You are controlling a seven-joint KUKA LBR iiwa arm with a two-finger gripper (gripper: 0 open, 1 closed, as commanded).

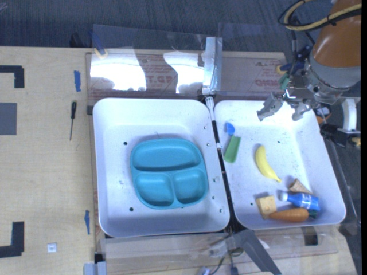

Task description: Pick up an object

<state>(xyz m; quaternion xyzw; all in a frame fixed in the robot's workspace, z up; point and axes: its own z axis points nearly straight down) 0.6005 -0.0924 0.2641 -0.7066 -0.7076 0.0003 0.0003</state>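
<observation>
Hovering over the far edge of the right bin [330, 153], the gripper [282, 111] has its two grey fingers spread apart with nothing between them, so no object is picked up yet and the whole grasp is still to do. By my reading the task is at its start: the arm must choose a target, descend, close and lift.

Candidates lie in the right bin. A yellow banana [265, 162] sits near the middle, closest to the gripper. A green block [232, 149] and a small blue piece [229, 129] lie along the left wall. At the near right corner a cluster crowds together: a tan block [265, 205], an orange carrot-like item [289, 215], a blue-and-white bottle [301, 201] and a brown wedge [298, 185], touching or nearly so.

A blue divided plate [168, 172] rests in the left bin [109, 153].

Glare washes the plastic sheet [143, 70] behind the bins, and the arm's upper part is cut off at the frame's edge. What exactly the clustered items are is hard to tell.
</observation>
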